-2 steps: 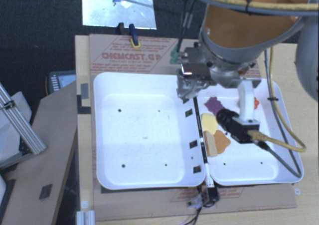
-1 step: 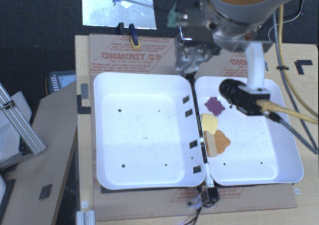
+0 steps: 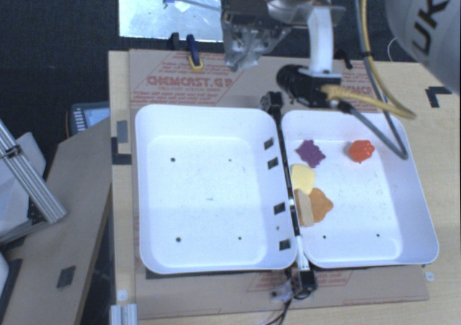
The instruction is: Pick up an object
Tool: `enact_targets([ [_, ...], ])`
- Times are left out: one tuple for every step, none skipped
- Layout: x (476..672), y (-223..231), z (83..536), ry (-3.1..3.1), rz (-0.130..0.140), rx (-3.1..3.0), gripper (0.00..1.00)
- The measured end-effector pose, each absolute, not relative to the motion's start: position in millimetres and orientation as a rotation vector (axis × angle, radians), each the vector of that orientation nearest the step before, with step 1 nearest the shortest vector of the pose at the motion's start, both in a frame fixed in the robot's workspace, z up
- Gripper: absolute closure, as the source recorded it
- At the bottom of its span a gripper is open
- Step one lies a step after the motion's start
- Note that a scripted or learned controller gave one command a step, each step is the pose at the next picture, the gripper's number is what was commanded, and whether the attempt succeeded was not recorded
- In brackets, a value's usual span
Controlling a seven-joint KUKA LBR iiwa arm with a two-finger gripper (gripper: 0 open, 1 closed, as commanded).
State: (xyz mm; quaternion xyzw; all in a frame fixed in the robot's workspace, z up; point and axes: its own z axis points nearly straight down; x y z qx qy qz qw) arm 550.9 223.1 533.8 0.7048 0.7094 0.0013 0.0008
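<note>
We see four small objects, all in the right bin [image 3: 410, 201], grouped toward its left side. The tan wedge [image 3: 305, 207] lies right against the divider between the bins, its long axis running near to far in the view, roughly parallel to that divider. Touching its right side is the orange piece [image 3: 321, 203], a rounded lump with no clear direction. Just beyond them sits the yellow piece [image 3: 303, 177], also close to the divider and touching or overlapping the orange one; we cannot make out the seam between them. Farther back, a purple piece [image 3: 310, 151] lies apart from the cluster, with an irregular outline. A red-orange piece [image 3: 361, 150] sits alone toward the far right, with bare white floor around it.

The near half and right side of this bin offer open room, while the wedge is crowded by the divider wall. The left bin [image 3: 202, 187] lies alongside on the bench [image 3: 403, 86].

Above the far edge of the left bin hangs the end effector [image 3: 242, 55], well apart from every object. Its tip is blurred and we cannot tell how it is set. The arm's upper body is cut off by the top of the view.
</note>
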Motion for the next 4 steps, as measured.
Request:
enact_targets([
  [549.0, 221.8, 546.6, 2.229, 0.008, 2.21, 1.0],
  [537.3, 169.3, 370.9, 2.222, -0.022, 2.23, 1.0],
  [548.8, 201.0, 540.2, 2.223, 0.032, 2.208, 1.0],
  [548.9, 226.4, 334.3, 2.23, -0.019, 2.221, 1.0],
])
